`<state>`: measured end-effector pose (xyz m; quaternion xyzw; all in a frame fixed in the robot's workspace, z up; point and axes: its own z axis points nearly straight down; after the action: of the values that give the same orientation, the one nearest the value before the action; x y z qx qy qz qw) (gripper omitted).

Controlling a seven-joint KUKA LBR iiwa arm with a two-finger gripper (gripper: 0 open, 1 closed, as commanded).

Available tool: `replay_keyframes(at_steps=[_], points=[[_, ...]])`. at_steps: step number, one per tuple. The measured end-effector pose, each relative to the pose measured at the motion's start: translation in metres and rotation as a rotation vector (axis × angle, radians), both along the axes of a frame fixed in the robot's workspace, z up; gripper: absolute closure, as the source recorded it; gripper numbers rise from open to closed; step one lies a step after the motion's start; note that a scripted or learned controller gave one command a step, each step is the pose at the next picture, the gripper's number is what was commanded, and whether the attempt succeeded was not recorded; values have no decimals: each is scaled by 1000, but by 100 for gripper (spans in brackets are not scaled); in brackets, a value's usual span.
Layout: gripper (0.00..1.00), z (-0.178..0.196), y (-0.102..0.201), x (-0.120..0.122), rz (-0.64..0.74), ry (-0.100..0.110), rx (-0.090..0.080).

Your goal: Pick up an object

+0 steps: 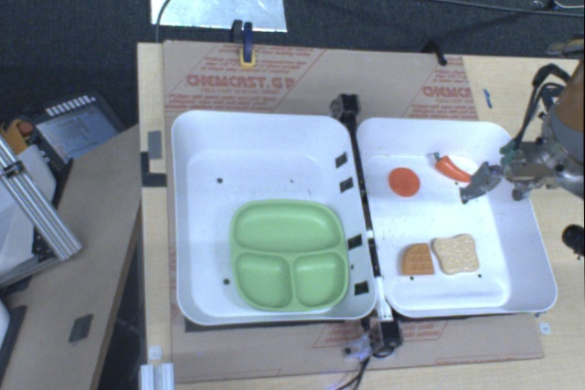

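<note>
The right bin holds an orange round piece, a small orange-red carrot-like piece, a brown waffle and a pale bread slice. My gripper reaches in from the right over the bin's upper right part. Its tip sits just right of and slightly below the carrot-like piece, very close to it. Nothing is seen held in it.
The left bin holds a green divided plate. A black clip strip runs along the seam between the bins. Cardboard lies under both bins, and cables cross the dark floor behind.
</note>
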<state>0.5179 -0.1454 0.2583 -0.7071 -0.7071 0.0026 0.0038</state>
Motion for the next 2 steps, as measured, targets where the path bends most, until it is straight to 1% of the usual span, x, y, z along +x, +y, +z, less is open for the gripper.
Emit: replay_keyframes(at_steps=[1,2], points=[[0,5,0,2,3,-11,-2],[0,-55,4,-3,1,-7,-1]])
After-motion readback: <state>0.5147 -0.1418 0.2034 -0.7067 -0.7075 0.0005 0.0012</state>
